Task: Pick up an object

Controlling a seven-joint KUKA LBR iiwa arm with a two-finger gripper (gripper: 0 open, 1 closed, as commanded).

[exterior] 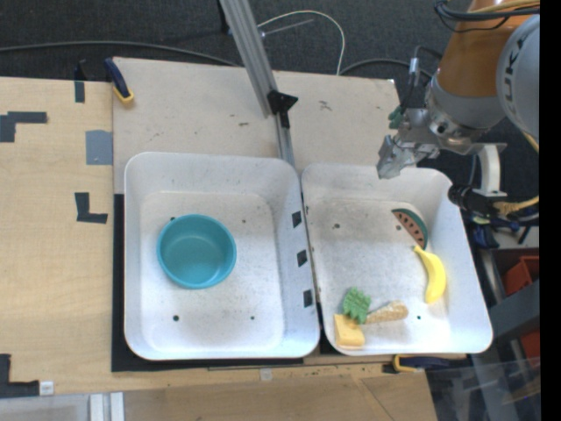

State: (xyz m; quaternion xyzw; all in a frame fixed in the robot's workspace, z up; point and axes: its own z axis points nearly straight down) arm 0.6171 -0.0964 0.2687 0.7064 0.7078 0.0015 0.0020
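My gripper (pixel 392 164) hangs above the far edge of the right bin (pixel 368 244), near its back right corner, with nothing visible between its fingers. Below it, in that bin, a watermelon slice (pixel 410 225) lies against the right wall. A yellow banana (pixel 430 274) lies just in front of the slice. Near the front edge sit a green leafy toy (pixel 355 304), a tan bread-like piece (pixel 387 313) and a yellow cheese block (pixel 349 332). A teal bowl (pixel 196 251) stands in the left bin (pixel 149 191).
A slanted metal pole (pixel 254 46) rises from the divider between the bins. The grey arm with its orange band (pixel 491 33) fills the upper right. Cables (pixel 307 24) lie behind the bench. A yellow clamp (pixel 119 82) sits at the bench's far left corner.
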